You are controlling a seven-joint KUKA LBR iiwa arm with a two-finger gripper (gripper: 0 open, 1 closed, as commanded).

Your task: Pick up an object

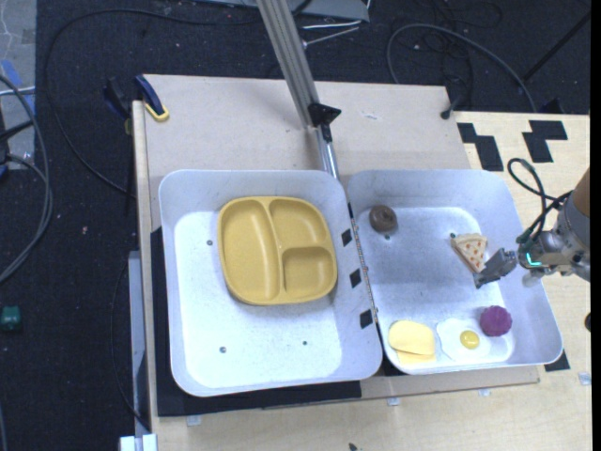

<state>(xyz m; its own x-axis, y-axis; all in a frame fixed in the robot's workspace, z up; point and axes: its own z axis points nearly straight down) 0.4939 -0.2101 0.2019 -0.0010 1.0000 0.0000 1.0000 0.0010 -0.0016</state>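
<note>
The right bin (423, 195) holds a brown round piece (382, 218) at its far left, a tan pizza-slice wedge (470, 250) near the right side, a purple ball (496, 320), a fried egg (465, 339) and a yellow slab (412, 338) along the front. My gripper (492, 269) comes in over the bin's right rim, its dark fingers just right of and below the wedge. Nothing shows between them, and the wedge lies on the bin floor.
The left bin (188, 327) carries a yellow divided tray (277, 249). A metal pole (286, 50) slants down to the seam between the bins. Cables run across the bench at the right, by the arm's wrist (554, 247).
</note>
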